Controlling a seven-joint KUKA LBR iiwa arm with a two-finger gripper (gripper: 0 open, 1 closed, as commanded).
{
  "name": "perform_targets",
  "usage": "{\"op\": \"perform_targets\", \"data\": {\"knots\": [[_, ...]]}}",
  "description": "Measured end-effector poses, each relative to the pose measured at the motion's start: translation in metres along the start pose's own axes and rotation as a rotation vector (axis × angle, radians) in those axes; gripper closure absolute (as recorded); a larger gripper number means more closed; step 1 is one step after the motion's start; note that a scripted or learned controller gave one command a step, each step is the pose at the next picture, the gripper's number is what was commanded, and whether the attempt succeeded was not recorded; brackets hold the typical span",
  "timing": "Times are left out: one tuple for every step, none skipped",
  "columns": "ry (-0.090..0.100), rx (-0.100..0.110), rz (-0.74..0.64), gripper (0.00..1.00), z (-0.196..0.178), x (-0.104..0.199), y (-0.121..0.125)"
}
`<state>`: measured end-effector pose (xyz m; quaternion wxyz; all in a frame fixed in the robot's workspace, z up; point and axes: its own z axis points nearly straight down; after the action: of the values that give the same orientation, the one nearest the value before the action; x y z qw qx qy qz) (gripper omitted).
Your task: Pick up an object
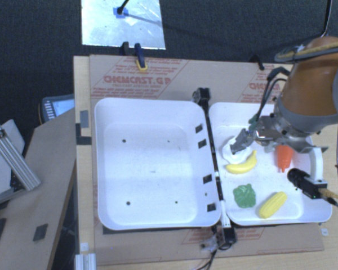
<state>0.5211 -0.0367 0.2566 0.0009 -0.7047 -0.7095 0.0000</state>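
Taking the banana (242, 163) as your landmark: nearest you, below it, sit the green broccoli-like piece (244, 196) and the corn cob (272, 204), loose in the right bin (310, 215), likely scattered so each can be reached apart. The carrot (283, 157) stands to the banana's right. Just above the banana, touching or nearly so, a white object (235, 148) lies under the gripper (241, 142); you cannot tell how the jaws stand. Beyond, left, lies the left bin (107, 151).
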Motion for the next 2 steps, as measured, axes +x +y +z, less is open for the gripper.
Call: {"op": "perform_targets", "data": {"knots": [[-0.003,-0.017,0.001,0.0,-0.217,-0.009,0.055],[0.0,0.011,0.004,0.0,-0.028,0.025,0.036]]}}
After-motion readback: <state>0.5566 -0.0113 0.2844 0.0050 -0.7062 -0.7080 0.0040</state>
